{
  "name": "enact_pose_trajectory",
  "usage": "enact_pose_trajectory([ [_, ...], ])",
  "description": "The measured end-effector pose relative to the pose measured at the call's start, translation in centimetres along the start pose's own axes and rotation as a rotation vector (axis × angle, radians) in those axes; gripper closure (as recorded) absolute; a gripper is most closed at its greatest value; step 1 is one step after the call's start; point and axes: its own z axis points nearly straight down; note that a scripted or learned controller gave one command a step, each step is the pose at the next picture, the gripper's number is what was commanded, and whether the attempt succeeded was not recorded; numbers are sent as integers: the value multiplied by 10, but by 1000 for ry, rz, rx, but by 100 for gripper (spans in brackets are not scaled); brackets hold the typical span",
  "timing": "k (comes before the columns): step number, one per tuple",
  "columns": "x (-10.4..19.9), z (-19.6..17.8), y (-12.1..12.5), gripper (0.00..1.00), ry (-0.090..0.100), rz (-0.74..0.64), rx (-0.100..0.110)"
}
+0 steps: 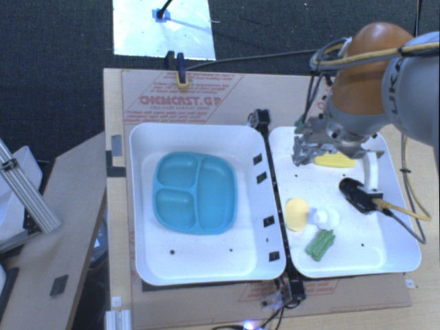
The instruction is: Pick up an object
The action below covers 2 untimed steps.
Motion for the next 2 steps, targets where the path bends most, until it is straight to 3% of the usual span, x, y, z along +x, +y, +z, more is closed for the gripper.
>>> enact_pose_trajectory([
  [2, 104, 1, -28, 100, 1, -1, -2],
])
